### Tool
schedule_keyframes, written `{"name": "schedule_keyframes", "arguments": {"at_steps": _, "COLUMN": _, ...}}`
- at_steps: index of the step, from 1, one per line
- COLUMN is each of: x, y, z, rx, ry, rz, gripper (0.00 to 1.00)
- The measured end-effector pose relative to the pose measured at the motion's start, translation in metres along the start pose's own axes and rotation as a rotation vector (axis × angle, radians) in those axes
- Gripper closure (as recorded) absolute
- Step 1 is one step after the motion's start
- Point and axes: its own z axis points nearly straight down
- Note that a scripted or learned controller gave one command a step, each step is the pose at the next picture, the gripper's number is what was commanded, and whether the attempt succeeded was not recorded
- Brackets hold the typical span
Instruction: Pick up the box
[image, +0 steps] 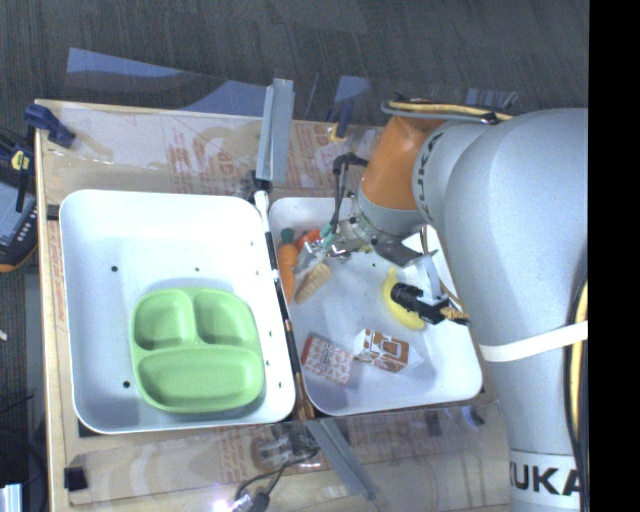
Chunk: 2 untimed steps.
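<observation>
Two small boxes lie flat near the front of the right bin (455, 385). One is a red-brown patterned box (327, 360); the other is a brown and white box (385, 350) just to its right. My gripper (326, 243) is at the far left part of that bin, well behind both boxes. It hovers over an orange carrot (288, 265) and a tan bread-like piece (311, 281). Nothing can be seen held in it.
A yellow banana-like toy (400, 303) with a black end lies at the right of the right bin. The left bin (90, 250) holds a green divided plate (197, 350). The grey arm (500, 250) covers the right bin's far right side.
</observation>
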Motion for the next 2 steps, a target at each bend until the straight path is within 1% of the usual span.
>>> {"name": "schedule_keyframes", "arguments": {"at_steps": 1, "x": -0.0032, "y": 0.0183, "z": -0.0006, "rx": 0.021, "ry": -0.006, "rz": -0.209, "gripper": 0.0}}
{"name": "schedule_keyframes", "arguments": {"at_steps": 2, "x": -0.0003, "y": 0.0197, "z": -0.0097, "rx": 0.017, "ry": -0.002, "rz": -0.213, "gripper": 1.0}}
